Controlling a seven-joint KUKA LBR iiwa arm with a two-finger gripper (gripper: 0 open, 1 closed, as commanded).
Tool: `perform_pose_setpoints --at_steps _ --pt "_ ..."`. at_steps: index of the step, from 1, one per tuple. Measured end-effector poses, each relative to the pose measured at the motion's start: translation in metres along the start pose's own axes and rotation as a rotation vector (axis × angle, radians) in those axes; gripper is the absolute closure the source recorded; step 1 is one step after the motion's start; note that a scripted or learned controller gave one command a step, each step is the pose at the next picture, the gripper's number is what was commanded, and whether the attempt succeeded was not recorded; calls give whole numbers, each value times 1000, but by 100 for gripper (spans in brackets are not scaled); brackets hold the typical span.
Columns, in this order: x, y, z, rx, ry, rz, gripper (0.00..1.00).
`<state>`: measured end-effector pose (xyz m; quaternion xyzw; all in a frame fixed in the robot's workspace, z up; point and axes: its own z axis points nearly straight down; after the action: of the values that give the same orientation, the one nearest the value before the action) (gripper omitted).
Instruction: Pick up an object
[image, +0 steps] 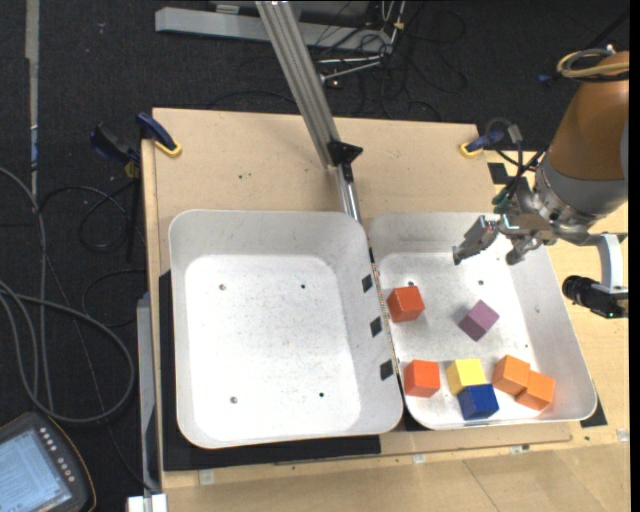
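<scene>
**Blocks lie in the right bin, gripper spread above them**

Blocks of several colours sit in the right bin (560, 330), and none of them is between the gripper's fingers. Going from the left of the view: the left bin (200, 250) is a shallow white tray with a speckled floor. It stands just beside the right bin, their inner rims touching along the middle of the wooden bench (260, 160).

Nearest that shared rim in the right bin is an orange block (405, 303), resting alone on the bin floor. Below it, toward the near wall, lies a second orange block (422, 377). Just right of that one, a yellow block (466, 374) touches a blue block (478, 401) that lies in front of it. A purple block (479, 319) sits apart from the others, near the middle of the bin. Farther right, two orange blocks (526, 382) lie pressed together close to the near right corner.

Above the far part of the right bin hangs the gripper (492, 243), its two dark fingers spread apart with nothing between them. It is well apart from every block. The grey arm (590, 130) with its orange band reaches in from the right edge.
</scene>
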<state>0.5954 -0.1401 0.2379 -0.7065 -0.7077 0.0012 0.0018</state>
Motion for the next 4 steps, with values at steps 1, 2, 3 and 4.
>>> perform_pose_setpoints --at_steps 1,2,3,4 --pt "0 0 -2 -3 -1 1 0" --pt "7 -6 56 2 0 2 0" --pt "15 -7 113 -8 0 4 0" --pt "12 -5 122 -16 -6 3 0"
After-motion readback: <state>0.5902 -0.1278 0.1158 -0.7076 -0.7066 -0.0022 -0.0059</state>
